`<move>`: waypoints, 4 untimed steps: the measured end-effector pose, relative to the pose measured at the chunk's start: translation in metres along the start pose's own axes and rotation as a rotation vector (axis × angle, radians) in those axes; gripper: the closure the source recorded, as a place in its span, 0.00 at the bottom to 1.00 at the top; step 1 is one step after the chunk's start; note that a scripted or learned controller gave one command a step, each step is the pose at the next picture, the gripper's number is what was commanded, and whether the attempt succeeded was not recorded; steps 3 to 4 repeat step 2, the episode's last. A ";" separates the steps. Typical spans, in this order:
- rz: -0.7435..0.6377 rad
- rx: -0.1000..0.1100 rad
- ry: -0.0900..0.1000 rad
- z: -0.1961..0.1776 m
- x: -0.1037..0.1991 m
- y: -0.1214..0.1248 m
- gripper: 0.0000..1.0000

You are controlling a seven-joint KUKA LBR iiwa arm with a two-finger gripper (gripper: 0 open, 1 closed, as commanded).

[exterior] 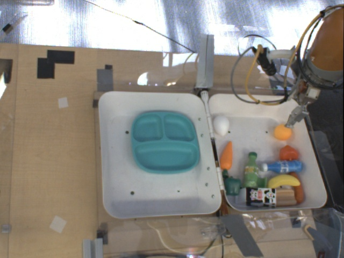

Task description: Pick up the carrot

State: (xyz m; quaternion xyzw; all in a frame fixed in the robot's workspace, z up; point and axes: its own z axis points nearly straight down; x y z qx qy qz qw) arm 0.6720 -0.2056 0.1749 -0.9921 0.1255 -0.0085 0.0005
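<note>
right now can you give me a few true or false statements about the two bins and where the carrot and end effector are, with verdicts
1. The carrot lies in the right bin, near its left wall. True.
2. The end effector holds the carrot. False: it sits at the far side of that bin, just above the orange ball.
3. The teal divided plate lies in the left bin. True.
4. The white egg lies on the teal plate. False: it is in the right bin, beyond the carrot.
5. The banana lies in the right bin below the blue bottle. True.
</note>
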 end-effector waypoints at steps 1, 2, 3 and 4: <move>-0.030 0.000 -0.022 0.091 -0.006 -0.001 0.00; -0.034 0.004 -0.010 0.077 -0.003 -0.004 1.00; -0.034 0.004 -0.010 0.077 -0.003 -0.004 1.00; -0.034 0.004 -0.010 0.077 -0.003 -0.004 1.00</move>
